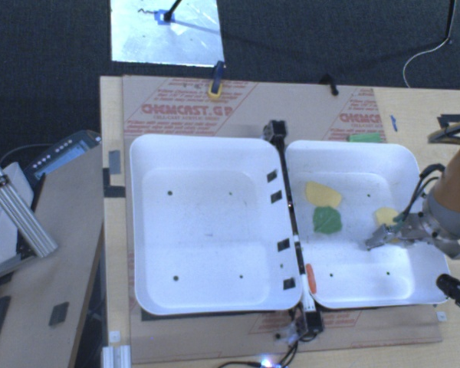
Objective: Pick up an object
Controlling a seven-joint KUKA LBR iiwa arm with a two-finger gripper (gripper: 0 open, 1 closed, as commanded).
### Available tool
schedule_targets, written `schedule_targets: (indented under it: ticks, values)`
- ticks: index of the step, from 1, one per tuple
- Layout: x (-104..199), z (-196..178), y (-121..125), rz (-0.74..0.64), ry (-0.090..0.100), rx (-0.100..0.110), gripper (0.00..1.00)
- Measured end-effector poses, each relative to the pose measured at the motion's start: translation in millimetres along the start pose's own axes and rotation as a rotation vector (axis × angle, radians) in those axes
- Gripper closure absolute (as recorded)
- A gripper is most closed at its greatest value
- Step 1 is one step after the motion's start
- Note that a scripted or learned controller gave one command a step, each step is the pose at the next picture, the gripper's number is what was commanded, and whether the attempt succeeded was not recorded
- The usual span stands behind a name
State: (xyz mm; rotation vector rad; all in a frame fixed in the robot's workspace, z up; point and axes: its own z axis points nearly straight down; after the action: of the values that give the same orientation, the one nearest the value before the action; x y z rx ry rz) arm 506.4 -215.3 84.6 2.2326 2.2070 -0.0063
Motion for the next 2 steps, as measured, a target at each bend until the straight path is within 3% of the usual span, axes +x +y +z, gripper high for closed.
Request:
schedule_targets:
  ticks: [1,2]
  values:
    - [9,-11,5,-0.013,0.003,-0.005,1.0]
    - [80,0,57,-0.024,0.007,-0.006,1.0]
